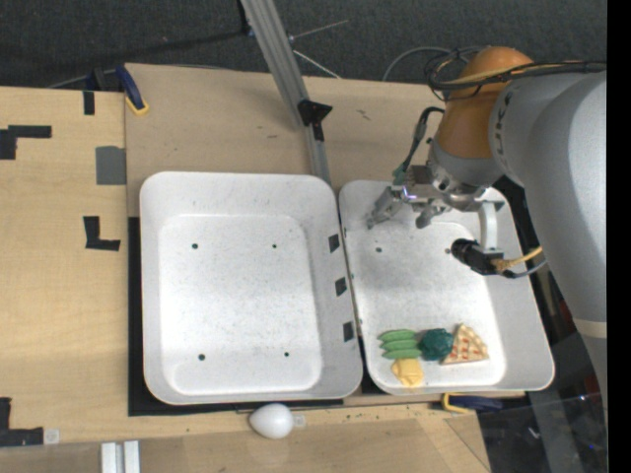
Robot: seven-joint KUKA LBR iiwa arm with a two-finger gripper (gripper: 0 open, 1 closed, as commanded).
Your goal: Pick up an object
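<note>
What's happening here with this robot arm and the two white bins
The arm reaches in from the right, its gripper open over the far end of the right bin, with nothing between its fingers. The objects to pick, green pea pods, a dark green piece, a pizza slice and a yellow piece, lie clustered at that bin's near end. A white egg sits on the bench outside the bins.

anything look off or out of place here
One thing: a white egg-shaped object lies on the bench outside both bins, just past the near edge of the left bin. The other objects, green pods, a yellow piece and a pizza slice, sit together in the right bin.
</note>
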